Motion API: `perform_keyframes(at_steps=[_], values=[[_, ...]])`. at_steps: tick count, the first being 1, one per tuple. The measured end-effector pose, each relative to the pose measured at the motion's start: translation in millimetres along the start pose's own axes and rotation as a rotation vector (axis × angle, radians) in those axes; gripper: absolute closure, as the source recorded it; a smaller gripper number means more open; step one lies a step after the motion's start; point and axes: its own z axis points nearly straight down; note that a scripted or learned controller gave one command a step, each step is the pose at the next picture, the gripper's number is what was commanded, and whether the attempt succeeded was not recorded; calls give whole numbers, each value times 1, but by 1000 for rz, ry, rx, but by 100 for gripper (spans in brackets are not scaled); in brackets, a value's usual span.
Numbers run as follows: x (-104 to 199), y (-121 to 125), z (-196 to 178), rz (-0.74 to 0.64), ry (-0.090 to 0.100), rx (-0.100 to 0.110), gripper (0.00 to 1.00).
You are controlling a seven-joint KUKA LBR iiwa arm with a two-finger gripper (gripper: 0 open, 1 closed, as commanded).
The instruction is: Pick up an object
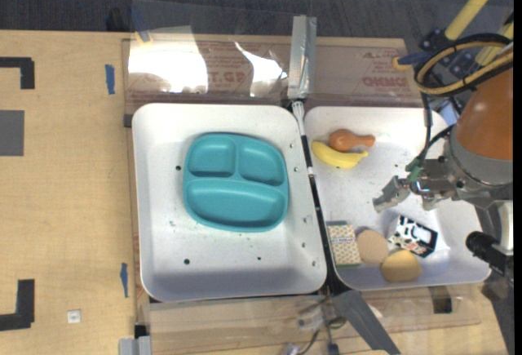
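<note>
**Gripper poised over the right bin, before the pick**

My gripper [391,194] hangs over the middle of the right bin [383,121], nothing between its fingers; whether they are spread or closed I cannot tell at this slant. Candidate objects lie in two groups. Near the bin's far edge, toward its left wall: a banana [337,156] with an orange drumstick [352,139] touching it on the far side. Along the near edge: a patterned block [342,243] against the left wall, a tan egg [372,246] just beside it, a yellow-brown lump [400,266] touching the egg, and a black-and-white item [412,235] at my wrist's side. The left bin [155,206] holds a teal tray [236,180].

To do this step well, I judge the banana a sound target, provided my fingers straddle its narrow width, clear of the drumstick. The near-edge cluster is crowded; closing there risks nudging neighbours or pinching two. I should descend vertically, centred, then close fully before lifting.
</note>
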Motion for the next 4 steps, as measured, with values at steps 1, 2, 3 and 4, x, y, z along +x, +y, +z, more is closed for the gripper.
perform_keyframes(at_steps=[1,2,3,4], values=[[38,57,41,-156,-1,-1,0],[-14,107,136,39,-1,-11,0],[60,159,36,-312,-2,-11,0],[72,92,39,-256,0,-2,0]])
